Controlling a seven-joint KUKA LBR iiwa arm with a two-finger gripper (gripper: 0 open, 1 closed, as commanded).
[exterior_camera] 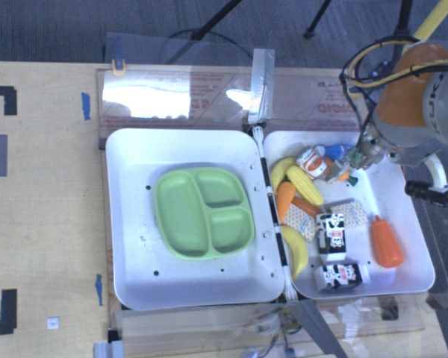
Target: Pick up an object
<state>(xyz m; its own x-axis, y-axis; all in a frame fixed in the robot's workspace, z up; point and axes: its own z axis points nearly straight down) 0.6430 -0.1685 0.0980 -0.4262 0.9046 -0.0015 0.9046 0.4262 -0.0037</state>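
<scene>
The right bin (414,271) holds a pile of toy food. A yellow corn cob (305,185) leans on an orange carrot (285,198), and two bananas (296,249) lie along the left wall. Two black-and-white cartons (332,232) sit at the front, beside an orange bottle (387,243). A small red-and-white can (311,159) and a blue piece (335,153) lie at the back. My gripper (358,161) hangs low over the back of this bin, just right of the can and blue piece, its tips among small items there.
The left bin (127,267) carries a green divided plate (205,212) in its middle. A clear plastic wall (209,95) stands behind both bins, with a metal post (261,80) between them. Black cables (373,58) loop over the arm's orange band (403,95).
</scene>
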